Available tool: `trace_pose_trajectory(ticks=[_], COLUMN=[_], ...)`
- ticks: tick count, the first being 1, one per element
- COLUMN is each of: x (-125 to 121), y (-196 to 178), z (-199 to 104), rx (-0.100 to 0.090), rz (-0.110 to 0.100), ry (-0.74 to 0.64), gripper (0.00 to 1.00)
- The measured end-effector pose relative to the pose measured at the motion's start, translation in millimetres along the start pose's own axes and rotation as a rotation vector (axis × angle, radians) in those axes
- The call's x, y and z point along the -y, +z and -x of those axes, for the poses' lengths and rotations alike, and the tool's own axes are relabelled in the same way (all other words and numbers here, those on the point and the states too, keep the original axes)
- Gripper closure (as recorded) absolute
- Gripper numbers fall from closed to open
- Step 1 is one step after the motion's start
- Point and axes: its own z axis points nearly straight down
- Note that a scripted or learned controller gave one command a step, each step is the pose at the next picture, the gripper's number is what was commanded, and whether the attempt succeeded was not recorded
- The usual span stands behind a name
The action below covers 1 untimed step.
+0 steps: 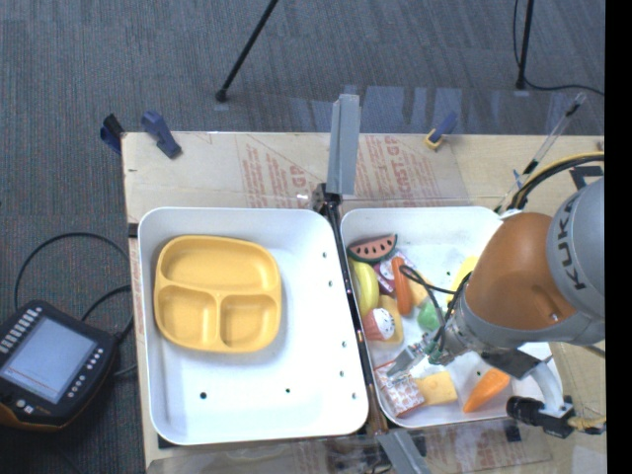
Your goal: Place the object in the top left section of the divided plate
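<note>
Camera view: gripper (413,360) low in right bin (449,220) near front edge, among toy food (watermelon slice (373,248), carrot (486,390)); finger state unclear; yellow divided plate (217,293) sits alone in left bin (247,403).

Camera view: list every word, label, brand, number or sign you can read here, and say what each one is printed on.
"KU": white letters running down the grey arm, the rest cut off at the frame edge.
Red print on the cardboard sheet under the bins: blurred and turned away from the camera, not readable.
Handheld pendant on the floor: screen lit, text too small to read.
Packet in the right bin: print too small to read.
</note>
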Motion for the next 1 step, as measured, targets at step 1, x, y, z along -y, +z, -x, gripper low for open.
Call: trace_pose_trajectory(ticks=[1], x=[-10.5], y=[-94.8], z=[-31.4], rx=[-0.002], rz=[-0.012], ry=[0.391], gripper=[0.00])
